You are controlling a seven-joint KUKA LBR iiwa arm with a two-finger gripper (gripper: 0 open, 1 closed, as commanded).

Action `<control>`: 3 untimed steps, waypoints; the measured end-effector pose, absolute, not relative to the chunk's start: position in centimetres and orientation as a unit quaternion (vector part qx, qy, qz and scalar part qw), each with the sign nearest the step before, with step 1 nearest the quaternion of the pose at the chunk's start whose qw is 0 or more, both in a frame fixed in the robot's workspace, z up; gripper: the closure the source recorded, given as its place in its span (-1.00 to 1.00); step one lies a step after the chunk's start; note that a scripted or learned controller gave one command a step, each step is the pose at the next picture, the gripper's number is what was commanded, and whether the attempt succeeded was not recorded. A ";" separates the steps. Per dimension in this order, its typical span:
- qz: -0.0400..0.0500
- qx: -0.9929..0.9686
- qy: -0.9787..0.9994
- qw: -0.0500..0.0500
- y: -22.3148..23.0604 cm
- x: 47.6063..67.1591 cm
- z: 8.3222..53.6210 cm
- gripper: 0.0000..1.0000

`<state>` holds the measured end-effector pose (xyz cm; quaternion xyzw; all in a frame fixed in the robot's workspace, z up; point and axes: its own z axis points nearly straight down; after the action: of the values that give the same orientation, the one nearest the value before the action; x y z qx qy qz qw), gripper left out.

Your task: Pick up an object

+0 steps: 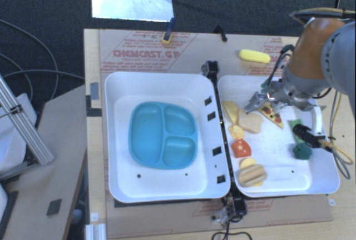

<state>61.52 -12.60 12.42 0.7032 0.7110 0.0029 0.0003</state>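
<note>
On the desk (139,47), a blue divided plate (163,135) fills the left bin (119,94). Over the right bin (328,178), the jaws (266,101) spread wide above a pizza slice (272,115), beside cheese (231,113) and a tomato (241,148).

the bench (139,44) is a pale board with red printed lettering along its top and bottom margins, sitting over dark carpet. two shallow white bins lie on it side by side, their inner rims touching along a black clipped seam. the left bin (114,139) covers most of the board's left and middle; the right bin (322,180) reaches the board's right edge. a yellow corn-shaped piece (255,56) lies directly on the bare board just above the right bin's upper rim. near the board's top edge, left of centre, a small yellow and blue clip (167,35) rests on it.
</note>
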 end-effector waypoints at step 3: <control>0.006 0.702 0.713 0.002 1.9 58.3 19.1 1.00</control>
<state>58.33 1.94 19.07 0.7015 0.7126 0.0059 0.0021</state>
